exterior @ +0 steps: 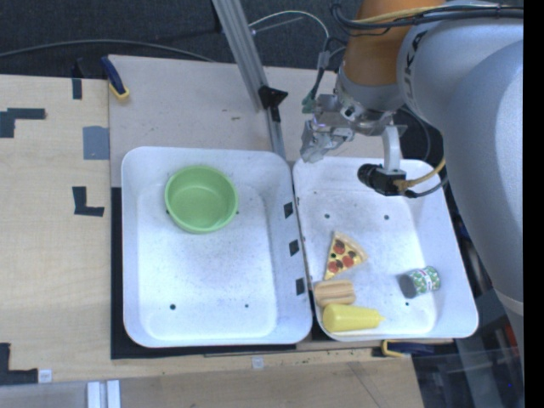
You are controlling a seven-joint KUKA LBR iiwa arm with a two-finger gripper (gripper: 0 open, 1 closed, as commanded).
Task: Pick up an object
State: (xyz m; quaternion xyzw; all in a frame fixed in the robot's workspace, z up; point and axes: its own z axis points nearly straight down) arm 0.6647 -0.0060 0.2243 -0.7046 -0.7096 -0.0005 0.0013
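A pale wooden bench (pixel 51 253), marked with dark tape strips, is seen under two shallow white bins set side by side and touching along their inner rims, with dark floor visible beyond the bench's far edge. A slanted grey metal pole (pixel 246 53) is seen crossing the far side of the bench above the bins. The large, smooth grey arm (pixel 476 117) is seen entering from the right, its glossy orange band (pixel 387 24) sitting above the wrist, with black cables looped around it. The left bin (pixel 153 313), a speckled plastic tray with rounded corners, is occupied by a round green bowl (pixel 201 197) placed near its far left corner. The right bin (pixel 387 219) is similarly speckled. The gripper (pixel 316 147) is held over the far left corner of the right bin, near the shared rim; whether it is spread or pressed together cannot be told, and nothing is seen pinched in it. Near the front of the right bin, a smooth yellow oblong toy (pixel 350 317) is laid, touching a tan hot dog bun (pixel 334 292) just behind it. A triangular pizza slice (pixel 343 255) is placed just beyond the bun. A small green and white cylinder (pixel 421 280) is lying on its side near the right wall, well apart from the gripper.
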